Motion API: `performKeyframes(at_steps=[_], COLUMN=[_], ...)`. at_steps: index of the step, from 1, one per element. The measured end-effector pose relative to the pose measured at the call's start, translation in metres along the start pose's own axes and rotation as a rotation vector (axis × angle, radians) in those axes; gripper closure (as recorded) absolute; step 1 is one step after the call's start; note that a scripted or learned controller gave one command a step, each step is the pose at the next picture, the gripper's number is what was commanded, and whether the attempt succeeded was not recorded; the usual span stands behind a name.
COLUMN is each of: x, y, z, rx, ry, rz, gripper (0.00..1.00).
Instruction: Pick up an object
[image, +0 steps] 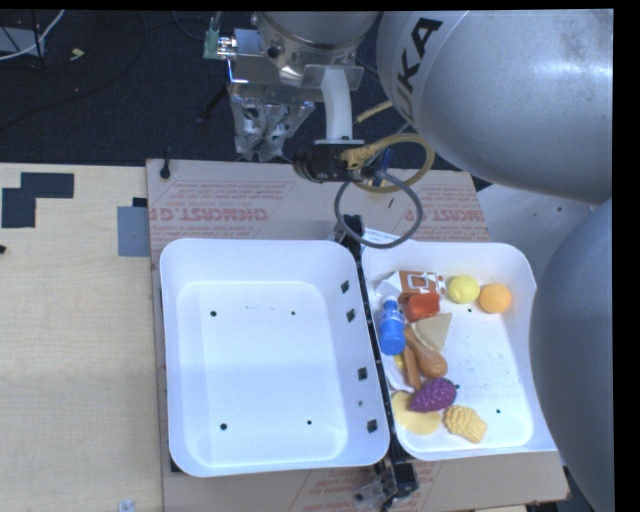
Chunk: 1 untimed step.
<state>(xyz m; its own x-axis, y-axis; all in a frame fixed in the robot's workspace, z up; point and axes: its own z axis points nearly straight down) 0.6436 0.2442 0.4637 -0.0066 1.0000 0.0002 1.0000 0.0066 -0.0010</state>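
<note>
The pincer (262, 135) hangs beyond the far edge of both bins, above the dark floor past the counter (70, 330), and whether it is apart or together cannot be told from here. Nothing sits between its tips. All the pickable things lie well apart from it, in the right bin (515, 400), to the pincer's right and nearer.

There are two shallow white plastic bins with rounded corners, side by side and touching; the left bin (260, 360) shows bare glossy floor with small dark dots. They rest on a brown cardboard sheet (250, 210) with red print.

In the right bin is a crowded heap of toy food against its left wall: one blue bottle (391, 330), one red block (423, 305), one tan wedge (434, 329), one orange-brown drumstick shape (428, 360), one knobbly purple grape bunch (433, 396) and one ridged yellow corn piece (465, 424). Further right, at the far side, sit two smooth round fruits just beside each other: one yellow lemon (462, 290) and one orange (495, 298).
</note>
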Motion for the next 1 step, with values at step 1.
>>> performKeyframes(at_steps=[1], x=[-0.001], y=[-0.0026], z=[0.2122], rx=[0.017], ry=[-0.007], rz=[0.008], gripper=[1.0])
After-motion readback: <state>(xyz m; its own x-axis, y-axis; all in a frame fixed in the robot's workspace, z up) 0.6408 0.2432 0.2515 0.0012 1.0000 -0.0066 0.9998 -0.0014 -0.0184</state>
